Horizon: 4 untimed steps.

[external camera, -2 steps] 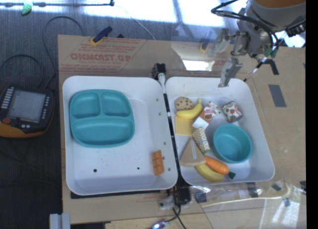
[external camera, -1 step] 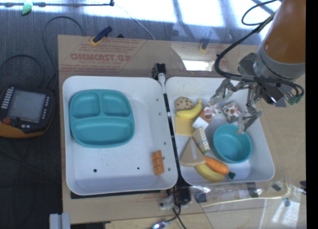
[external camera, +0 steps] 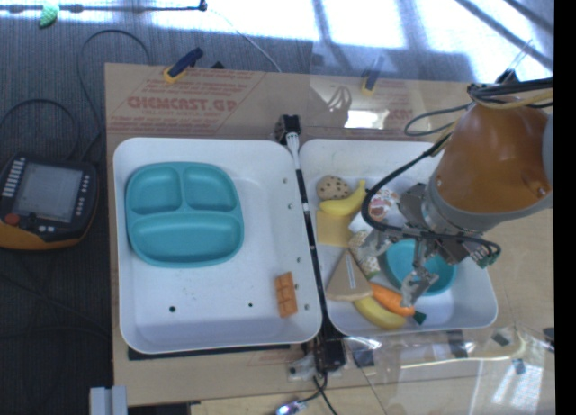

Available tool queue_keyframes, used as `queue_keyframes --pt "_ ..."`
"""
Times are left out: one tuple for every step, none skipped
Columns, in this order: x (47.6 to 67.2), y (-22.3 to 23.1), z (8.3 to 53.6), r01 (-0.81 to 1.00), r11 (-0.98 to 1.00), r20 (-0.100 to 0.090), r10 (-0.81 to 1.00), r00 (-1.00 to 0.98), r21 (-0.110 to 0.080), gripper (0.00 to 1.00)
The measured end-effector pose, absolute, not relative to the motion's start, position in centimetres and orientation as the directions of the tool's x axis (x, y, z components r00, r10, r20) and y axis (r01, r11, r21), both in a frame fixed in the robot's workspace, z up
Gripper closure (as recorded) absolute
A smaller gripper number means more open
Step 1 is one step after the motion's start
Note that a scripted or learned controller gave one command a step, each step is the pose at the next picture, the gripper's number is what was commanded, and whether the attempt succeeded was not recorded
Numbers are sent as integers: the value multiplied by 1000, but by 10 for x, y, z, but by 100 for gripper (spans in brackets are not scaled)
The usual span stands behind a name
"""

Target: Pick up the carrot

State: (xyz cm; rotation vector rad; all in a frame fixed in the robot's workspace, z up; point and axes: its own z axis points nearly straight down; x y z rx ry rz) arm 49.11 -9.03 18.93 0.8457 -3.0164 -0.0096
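Hand (external camera: 417, 280): above right bin (external camera: 481, 310), just beside carrot (external camera: 392, 299) | fingers: apart or together, cannot tell | carrot: resting on banana (external camera: 378, 314), not gripped

You get one fixed camera, high above the table (external camera: 180, 98), looking down at a slant. Both white bins fit: left bin (external camera: 180, 314) and right bin (external camera: 477, 301) side by side. The arm (external camera: 495, 166) enters from your right. Floor fills the top and left.
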Motion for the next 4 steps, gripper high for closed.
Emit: queue_keyframes --pt "492 -103 152 -837 548 0 -837 -548 3 0" --pt "491 -143 94 -968 251 -10 -968 -251 -18 0" --pt "496 -141 106 -968 248 -10 -969 -248 -29 100" --pt "486 -55 186 -993 120 -6 -993 -120 -5 100"
